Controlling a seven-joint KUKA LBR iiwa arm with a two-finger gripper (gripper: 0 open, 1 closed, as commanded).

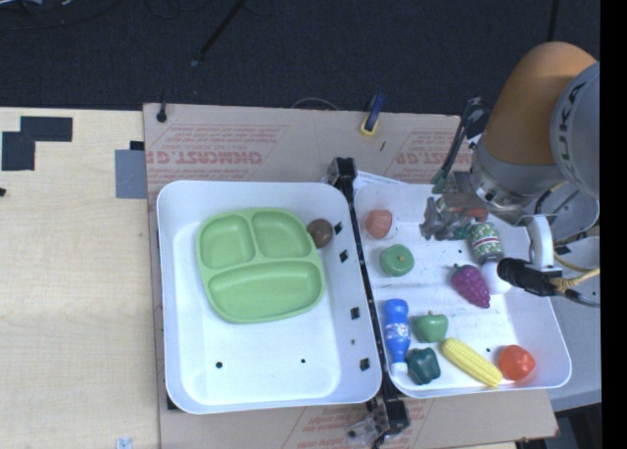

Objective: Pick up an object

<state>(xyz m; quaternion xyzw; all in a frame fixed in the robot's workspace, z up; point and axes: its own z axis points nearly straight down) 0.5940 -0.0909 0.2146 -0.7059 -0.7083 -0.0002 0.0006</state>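
My gripper (444, 219) hangs low over the back of the right bin (549, 339), just right of a pink round fruit (379, 223). A small green and white can (483, 241) lies right beside the gripper, on its right; whether they touch is unclear. Below them sit a green apple (397, 260) and purple grapes (471, 285). At the bin's front lie a blue bottle (395, 327), a green pepper (429, 324), a dark green piece (423, 366), a yellow corn cob (471, 361) and a red tomato (516, 363).
The left bin (186, 339) holds a green divided plate (261, 264) with a brown ball (319, 232) at its right edge. A black divider (358, 280) separates the bins. The arm's orange band (534, 104) looms over the right bin's back corner.
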